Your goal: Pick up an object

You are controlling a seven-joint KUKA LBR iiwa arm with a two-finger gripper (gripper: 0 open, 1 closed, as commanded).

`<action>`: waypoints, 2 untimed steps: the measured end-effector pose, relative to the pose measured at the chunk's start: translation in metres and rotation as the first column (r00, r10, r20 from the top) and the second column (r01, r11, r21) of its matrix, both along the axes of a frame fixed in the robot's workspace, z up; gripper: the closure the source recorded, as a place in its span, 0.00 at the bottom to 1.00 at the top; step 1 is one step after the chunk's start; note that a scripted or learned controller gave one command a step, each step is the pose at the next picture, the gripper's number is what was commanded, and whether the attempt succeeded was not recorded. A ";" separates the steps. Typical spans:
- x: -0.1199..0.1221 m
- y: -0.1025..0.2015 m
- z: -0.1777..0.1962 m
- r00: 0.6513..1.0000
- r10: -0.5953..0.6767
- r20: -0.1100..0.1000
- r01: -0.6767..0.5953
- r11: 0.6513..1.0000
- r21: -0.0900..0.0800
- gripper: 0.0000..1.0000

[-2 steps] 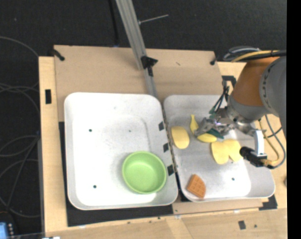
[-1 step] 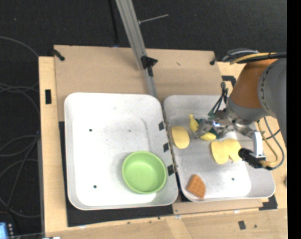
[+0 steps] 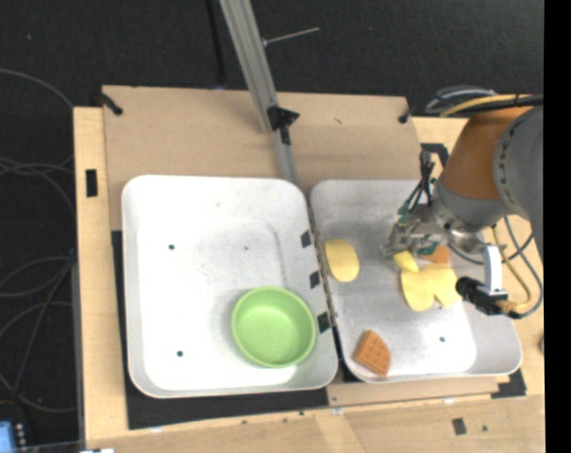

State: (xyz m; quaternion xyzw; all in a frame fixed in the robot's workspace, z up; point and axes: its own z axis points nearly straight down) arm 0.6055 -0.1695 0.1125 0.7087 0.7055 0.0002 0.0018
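The right bin (image 3: 361,206) holds a pale yellow oval piece (image 3: 342,260) near its left wall. A yellow chunky object (image 3: 425,287) lies in its middle right, and an orange waffle-like wedge (image 3: 372,352) rests by its front edge. A small orange piece (image 3: 439,251) peeks out beside the gripper. My gripper (image 3: 410,244) hangs low over the right bin, just above the yellow chunky object's upper left end. Its tips are hard to make out against the clutter.
The left bin (image 3: 191,215) holds a green bowl (image 3: 274,326) at its front right. A slanted metal pole (image 3: 252,64) rises behind the bins. The grey arm with its orange band (image 3: 478,163) comes in over the right bin's far right corner.
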 end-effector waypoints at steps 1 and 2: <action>-0.003 0.001 0.063 1.000 0.003 0.005 -0.003 1.000 0.001 1.00; -0.002 0.000 0.094 1.000 0.007 0.002 -0.007 1.000 0.002 1.00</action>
